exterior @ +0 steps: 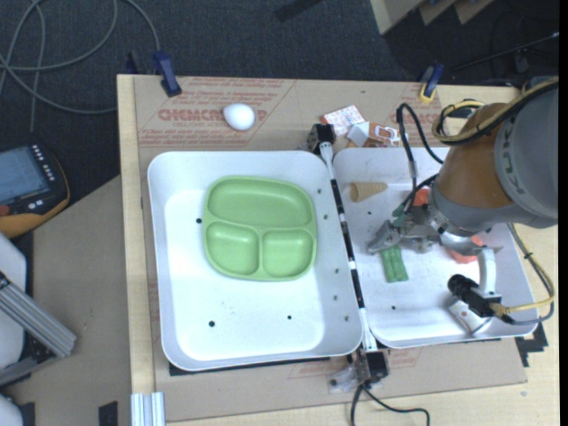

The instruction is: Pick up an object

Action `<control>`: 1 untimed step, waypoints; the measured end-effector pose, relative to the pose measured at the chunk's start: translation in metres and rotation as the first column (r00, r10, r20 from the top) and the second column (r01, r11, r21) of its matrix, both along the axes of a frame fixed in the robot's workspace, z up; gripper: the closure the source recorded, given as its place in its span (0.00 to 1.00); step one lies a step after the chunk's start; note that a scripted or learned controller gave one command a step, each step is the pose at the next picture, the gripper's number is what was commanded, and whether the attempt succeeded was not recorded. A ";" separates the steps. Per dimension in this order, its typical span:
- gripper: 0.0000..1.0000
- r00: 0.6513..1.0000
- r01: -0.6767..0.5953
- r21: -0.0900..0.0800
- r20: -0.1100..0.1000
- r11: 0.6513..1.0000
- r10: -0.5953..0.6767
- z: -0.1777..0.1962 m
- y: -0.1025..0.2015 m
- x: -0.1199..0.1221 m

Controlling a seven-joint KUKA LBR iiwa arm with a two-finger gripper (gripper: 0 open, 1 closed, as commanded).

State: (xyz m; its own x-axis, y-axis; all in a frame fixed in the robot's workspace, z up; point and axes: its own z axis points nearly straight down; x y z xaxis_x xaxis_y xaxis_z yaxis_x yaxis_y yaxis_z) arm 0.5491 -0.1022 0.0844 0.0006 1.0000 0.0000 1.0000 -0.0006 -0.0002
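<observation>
Gripper (397, 235) hovering in right bin (426, 327), reaching toward green block (394, 264); jaw state unclear; descending next.

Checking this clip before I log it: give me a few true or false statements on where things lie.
1. The green tray lies in the left bin. True.
2. The gripper hangs over the left bin. False: it is over the right bin.
3. A green block lies in the right bin. True.
4. The white ball lies on the green tray. False: it lies on the board behind the left bin.
</observation>
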 end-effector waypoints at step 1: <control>1.00 1.000 0.000 0.000 0.001 1.000 0.000 0.010 0.000 0.000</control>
State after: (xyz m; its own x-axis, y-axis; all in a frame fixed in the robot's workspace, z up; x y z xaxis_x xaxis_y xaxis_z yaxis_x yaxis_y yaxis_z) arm 0.5494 -0.1020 0.0942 0.0010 1.0000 -0.0003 1.0000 -0.0010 0.0012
